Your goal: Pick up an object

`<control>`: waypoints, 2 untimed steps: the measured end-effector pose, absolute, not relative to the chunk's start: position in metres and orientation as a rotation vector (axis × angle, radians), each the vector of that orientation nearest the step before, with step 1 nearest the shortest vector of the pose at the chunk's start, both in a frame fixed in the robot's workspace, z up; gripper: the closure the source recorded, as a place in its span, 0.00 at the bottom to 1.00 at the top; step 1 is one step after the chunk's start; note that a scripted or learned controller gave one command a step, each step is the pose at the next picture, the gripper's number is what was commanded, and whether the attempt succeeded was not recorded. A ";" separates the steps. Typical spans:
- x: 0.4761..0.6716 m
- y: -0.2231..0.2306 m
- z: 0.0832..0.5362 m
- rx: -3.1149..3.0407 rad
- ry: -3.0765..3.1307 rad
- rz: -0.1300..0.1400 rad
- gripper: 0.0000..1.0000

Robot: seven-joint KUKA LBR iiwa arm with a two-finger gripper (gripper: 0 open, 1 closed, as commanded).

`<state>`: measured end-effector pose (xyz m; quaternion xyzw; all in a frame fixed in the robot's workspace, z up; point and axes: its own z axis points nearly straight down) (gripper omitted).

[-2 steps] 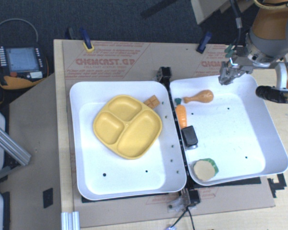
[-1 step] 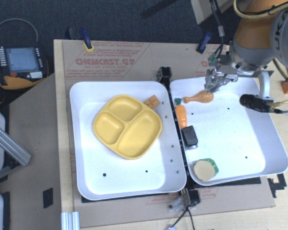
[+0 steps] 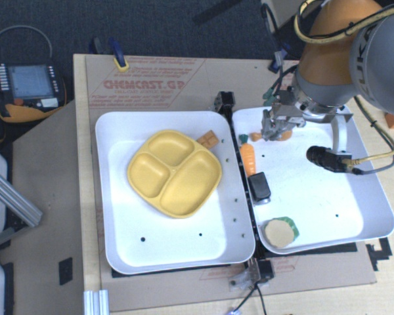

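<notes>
The left white bin [image 3: 111, 195] holds a yellow three-compartment plastic plate [image 3: 175, 172], lying flat near the bin's middle, with a small brown block [image 3: 208, 139] touching the plate's upper right edge. Right of that plate, in the right white bin [image 3: 354, 209], an orange plastic carrot [image 3: 247, 157] lies along the wall nearest the plate, and a small black rectangular block [image 3: 259, 186] sits just below it. Lower still, a round beige disc with a green rim [image 3: 280, 232] rests in the near corner; these probably slid against the walls. The gripper [image 3: 274, 131] hangs low at the far end, right of the carrot, above a small orange piece [image 3: 285, 135], likely its target. Whether it is spread or pinching anything, I cannot tell.
</notes>
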<state>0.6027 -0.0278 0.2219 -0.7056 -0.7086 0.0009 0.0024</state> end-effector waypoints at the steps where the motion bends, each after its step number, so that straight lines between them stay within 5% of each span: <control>1: 0.579 0.013 0.218 -2.214 -2.223 0.002 1.00; 2: 0.559 0.059 0.210 -2.213 -2.223 0.003 1.00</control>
